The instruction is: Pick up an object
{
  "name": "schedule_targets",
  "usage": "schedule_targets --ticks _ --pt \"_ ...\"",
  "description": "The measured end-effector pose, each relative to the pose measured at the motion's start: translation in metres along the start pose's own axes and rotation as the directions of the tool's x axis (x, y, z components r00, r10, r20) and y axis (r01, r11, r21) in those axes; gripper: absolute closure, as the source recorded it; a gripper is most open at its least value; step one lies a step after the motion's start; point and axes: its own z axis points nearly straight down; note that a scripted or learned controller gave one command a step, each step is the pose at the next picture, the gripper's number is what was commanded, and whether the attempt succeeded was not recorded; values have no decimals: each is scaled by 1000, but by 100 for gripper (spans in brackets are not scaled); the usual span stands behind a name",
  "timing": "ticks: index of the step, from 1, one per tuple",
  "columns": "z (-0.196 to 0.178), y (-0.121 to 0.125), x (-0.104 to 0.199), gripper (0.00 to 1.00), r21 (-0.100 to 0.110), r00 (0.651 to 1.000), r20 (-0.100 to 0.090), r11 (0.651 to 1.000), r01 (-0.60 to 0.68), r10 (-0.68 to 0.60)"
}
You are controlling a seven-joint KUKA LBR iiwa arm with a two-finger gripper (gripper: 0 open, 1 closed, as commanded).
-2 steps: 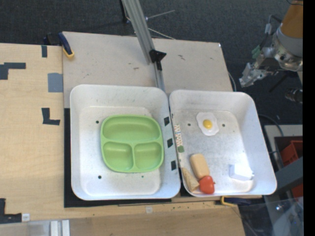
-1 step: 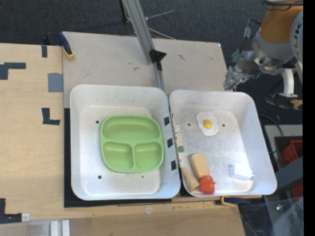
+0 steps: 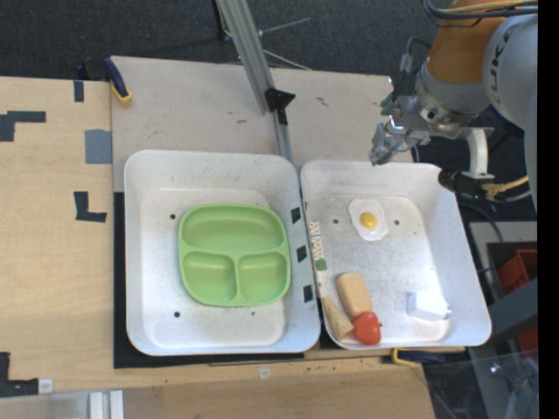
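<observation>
**Arm waits above the right bin, nothing picked yet**

Closest to us, at the front edge of the right bin, sits a little red tomato. It touches a tan bread roll. A second bread piece leans against the bin's left wall just beside them. A small white block lies in the front right corner, apart from the food.

Further back in the same bin is a fried egg, white with a yellow middle. It lies alone with bare floor all around it.

The left bin holds a green plate with three parts. No food is on it.

Farthest back, the gripper hangs over the back rim of the right bin, near the egg but not touching it. Nothing is between its tips. It is small and dark here, so I cannot tell how it is set.

I think the pick has not begun; the arm is only getting near. Next it would need to move forward over one thing and go down onto it. The egg is nearest and stands free, but it looks flat and hard to pinch. The roll looks chunkier, though the tomato crowds it.
</observation>
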Motion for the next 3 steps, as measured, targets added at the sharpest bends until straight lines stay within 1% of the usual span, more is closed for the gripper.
schedule_targets --ticks 1,2,3 --pt "17 -2 51 100 1 1000 0 1000 0 0" --pt "20 -10 115 100 0 1000 -1 1000 2 -2" --pt "33 -9 171 100 1 1000 0 1000 2 -2"
